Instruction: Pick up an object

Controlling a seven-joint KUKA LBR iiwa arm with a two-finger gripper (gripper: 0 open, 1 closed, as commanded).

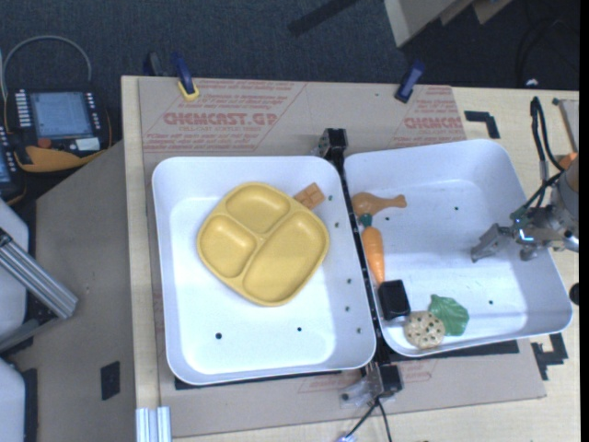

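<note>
My gripper (506, 249) hangs low over the right part of the right bin (479, 168), reaching in from the right edge. It is open, and nothing sits between its fingers. Along that bin's left wall lie a tan drumstick (378, 203) and, just below it, an orange carrot (373, 254). A black block (394, 298), a speckled round cookie (423, 330) and a green leafy piece (450, 313) cluster at the bin's front left. All of these lie well to the left of the gripper.
The left bin (184, 293) holds a yellow divided plate (264, 243) with a small brown piece (310, 194) at its upper right rim. A raised divider with black clamps (333, 143) separates the bins. Cables (543, 136) hang by the arm on the right.
</note>
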